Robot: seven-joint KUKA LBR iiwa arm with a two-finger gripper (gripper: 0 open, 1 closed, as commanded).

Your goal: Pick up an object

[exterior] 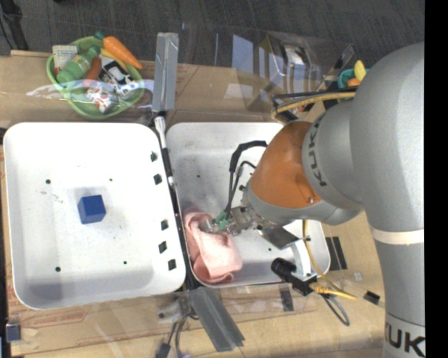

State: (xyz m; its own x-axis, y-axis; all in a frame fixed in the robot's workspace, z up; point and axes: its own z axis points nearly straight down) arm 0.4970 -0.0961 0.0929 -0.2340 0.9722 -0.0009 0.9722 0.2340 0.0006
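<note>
A crumpled pink cloth (211,250) lies in the front left corner of the right bin (201,148). My gripper (225,223) reaches down from the orange wrist band and sits at the cloth's upper right edge, touching or nearly touching it. The wrist hides most of the gripper. A blue cube (92,208) rests alone in the left bin (30,222), far from the gripper.
A green bowl (97,107) of toy vegetables and packets stands behind the left bin. A divider with black clips (164,200) separates the bins. The grey arm (373,140) covers the right side of the right bin. Cables (336,293) trail at the front right.
</note>
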